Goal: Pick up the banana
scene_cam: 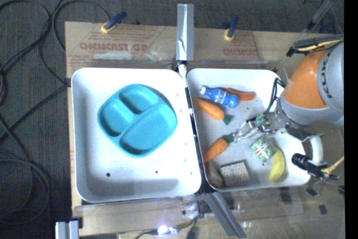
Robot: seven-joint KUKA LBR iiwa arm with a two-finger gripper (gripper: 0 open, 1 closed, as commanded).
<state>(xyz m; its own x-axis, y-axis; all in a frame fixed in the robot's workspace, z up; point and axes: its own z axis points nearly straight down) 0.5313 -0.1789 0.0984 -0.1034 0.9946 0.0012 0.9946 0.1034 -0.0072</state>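
Note:
The yellow banana (pixel 277 167) lies in the front right corner of the right bin (pixel 238 76), pointing roughly front to back. My gripper (pixel 248 131) hangs low over the middle of that bin, up and to the left of the banana and apart from it. Its metal tips point left toward a carrot (pixel 216 148). Nothing visible is held between them. The grey arm with its orange band (pixel 305 87) comes in from the right, above the banana's side of the bin.
The right bin also holds a blue bottle (pixel 219 96), two more carrots (pixel 210 108) (pixel 241 95), a green-and-white packet (pixel 261 149) just left of the banana, and a brown mesh block (pixel 234 172). A blue divided plate (pixel 137 118) sits in the left bin (pixel 89 176).

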